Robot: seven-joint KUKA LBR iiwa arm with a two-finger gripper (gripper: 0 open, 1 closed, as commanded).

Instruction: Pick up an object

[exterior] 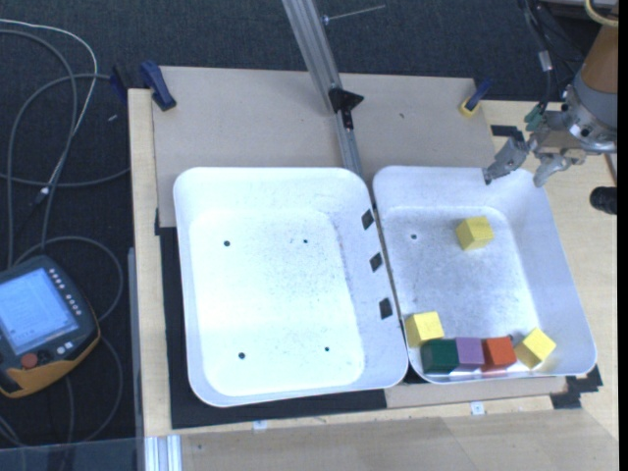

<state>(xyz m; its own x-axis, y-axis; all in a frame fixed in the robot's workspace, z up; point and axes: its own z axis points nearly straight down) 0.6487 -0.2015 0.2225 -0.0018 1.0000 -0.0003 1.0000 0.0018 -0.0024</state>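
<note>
Your gripper point(523, 166) hangs spread and holding nothing over the right bin's point(559, 263) far rim. The lone yellow cube point(474, 233) sits just below it on the bin floor, apart from the row at the near wall. It looks light, rigid and smooth-sided, so close squarely on two opposite flat faces.

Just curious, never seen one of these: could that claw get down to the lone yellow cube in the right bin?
Probably yes. The gripper, fingers apart, hangs above the right bin's far corner, and the yellow cube sits alone with bare floor around it.
</note>
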